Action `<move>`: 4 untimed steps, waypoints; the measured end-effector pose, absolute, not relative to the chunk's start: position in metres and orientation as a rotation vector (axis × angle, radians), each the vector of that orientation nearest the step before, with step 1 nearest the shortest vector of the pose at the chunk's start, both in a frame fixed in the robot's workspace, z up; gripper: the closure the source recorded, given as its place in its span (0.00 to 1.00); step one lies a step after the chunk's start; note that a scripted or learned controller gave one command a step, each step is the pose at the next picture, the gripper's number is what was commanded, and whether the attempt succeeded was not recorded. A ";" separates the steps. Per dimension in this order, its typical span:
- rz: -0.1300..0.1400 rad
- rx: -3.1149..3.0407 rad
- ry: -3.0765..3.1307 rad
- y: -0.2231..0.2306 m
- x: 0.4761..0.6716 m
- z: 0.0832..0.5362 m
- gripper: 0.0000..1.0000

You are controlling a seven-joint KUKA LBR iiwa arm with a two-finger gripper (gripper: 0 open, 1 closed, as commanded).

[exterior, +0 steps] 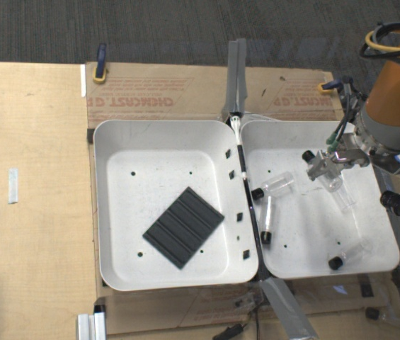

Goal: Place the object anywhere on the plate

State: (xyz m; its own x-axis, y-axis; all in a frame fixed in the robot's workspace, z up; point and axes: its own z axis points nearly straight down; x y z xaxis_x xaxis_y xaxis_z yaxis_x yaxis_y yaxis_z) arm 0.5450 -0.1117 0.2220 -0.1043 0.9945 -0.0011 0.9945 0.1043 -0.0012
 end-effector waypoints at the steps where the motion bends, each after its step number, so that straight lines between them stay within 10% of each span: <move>1: 0.005 -1.982 -2.435 -0.047 0.568 0.190 1.00; 2: 0.003 -1.708 -2.636 0.028 0.607 0.190 1.00; 3: 0.001 -1.216 -2.896 0.004 0.554 0.199 1.00; 4: -0.001 -0.332 -3.127 -0.013 0.568 0.243 1.00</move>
